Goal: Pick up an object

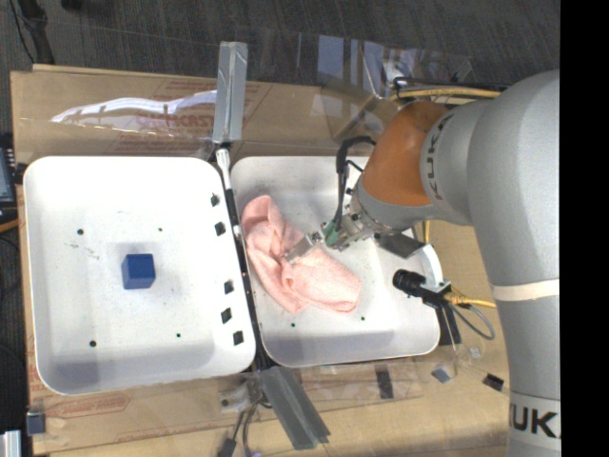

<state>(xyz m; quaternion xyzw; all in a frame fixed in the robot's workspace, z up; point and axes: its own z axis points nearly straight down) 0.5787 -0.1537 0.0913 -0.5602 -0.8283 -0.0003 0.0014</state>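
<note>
the tool (pixel 314 243) sits low on the pink cloth (pixel 297 260) in the right bin (pixel 400 336), near its middle; whether it grips is unclear. the cloth's long axis runs toward the bin's front-right corner.

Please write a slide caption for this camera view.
Gripper on pink cloth in right bin; blue cube in left bin.
</note>
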